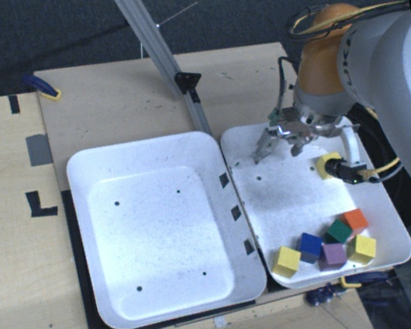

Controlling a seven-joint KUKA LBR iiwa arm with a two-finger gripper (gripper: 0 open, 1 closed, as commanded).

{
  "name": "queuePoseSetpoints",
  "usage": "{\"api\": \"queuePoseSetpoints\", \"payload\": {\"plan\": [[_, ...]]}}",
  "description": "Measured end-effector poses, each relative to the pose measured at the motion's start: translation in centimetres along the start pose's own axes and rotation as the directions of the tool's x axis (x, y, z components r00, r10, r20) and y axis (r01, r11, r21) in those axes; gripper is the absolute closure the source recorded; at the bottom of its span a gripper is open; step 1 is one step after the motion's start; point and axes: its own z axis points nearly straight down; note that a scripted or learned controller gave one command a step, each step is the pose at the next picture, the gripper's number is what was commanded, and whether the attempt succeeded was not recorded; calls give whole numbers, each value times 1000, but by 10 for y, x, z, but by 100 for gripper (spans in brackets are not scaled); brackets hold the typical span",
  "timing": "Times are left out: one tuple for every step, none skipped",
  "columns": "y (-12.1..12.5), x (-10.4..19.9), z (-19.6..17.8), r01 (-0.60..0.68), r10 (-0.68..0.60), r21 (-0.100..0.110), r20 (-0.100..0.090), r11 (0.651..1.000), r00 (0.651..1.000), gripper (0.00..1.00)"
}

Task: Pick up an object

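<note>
Several small coloured blocks lie bunched in the near corner of the right bin: a yellow block, a blue block, a purple block, a green block, an orange block and a second yellow block. My gripper hangs over the far end of that same bin, well away from the blocks. Its fingers are spread open with nothing between them.
The left bin sits beside the right one, their rims meeting at the middle. A slanted metal pole with a black clamp stands behind the bins. A yellow fitting with a black cable hangs off the wrist.
</note>
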Motion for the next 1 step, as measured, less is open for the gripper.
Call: {"api": "queuePoseSetpoints", "payload": {"plan": [[-1,1,39,1,-1,-1,0,1000,1000,0]]}}
